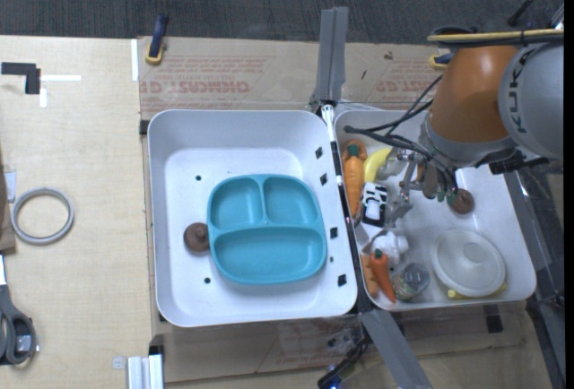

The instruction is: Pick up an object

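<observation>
Though plainly hanging over the back half of the right bin point(525, 244), cannot tell of the gripper point(420, 190) whether open or shut, nor whether anything held. Reaches in from the right on the grey arm point(538, 100), orange band point(471, 96) just above the wrist.

Just left of the gripper, against the bin's left wall: an orange carrot point(354, 172) lying lengthwise, with a yellow banana point(375, 163) beside it towards the back. Nearer the front of those, a black-and-white item point(373, 203), too small to name. Just right of the gripper, a small brown round piece point(462, 201). Towards the front: a white round lid point(466, 262), a small grey jar point(413, 278) beside it, and a second carrot point(378, 275) at the front left corner.

Over in the left bin point(170, 154): a teal divided plate point(266, 229) in the middle, with a brown disc point(195, 237) touching its left rim.

On the bench outside, far left: a grey tape roll point(40, 215).
</observation>
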Controlling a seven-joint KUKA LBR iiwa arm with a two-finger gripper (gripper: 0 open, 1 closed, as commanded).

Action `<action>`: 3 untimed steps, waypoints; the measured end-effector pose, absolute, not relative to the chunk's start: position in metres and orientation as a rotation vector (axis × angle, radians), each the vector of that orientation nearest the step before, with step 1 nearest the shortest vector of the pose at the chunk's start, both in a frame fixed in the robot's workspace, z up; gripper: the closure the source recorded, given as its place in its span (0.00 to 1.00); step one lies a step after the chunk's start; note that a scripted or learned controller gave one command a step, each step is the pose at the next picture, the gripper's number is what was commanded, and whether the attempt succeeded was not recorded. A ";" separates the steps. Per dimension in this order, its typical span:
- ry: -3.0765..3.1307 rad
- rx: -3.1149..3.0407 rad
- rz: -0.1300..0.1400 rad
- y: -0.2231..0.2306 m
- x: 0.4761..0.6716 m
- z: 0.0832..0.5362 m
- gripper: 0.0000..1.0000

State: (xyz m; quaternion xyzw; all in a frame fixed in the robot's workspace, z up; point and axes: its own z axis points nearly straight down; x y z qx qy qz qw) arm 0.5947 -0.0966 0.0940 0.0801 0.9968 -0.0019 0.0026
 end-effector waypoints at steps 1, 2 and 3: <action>3.131 0.196 -0.002 -0.151 0.575 0.158 0.00; 3.136 -0.103 -0.001 -0.115 0.616 0.093 0.00; 3.137 0.110 0.000 -0.096 0.572 0.093 0.00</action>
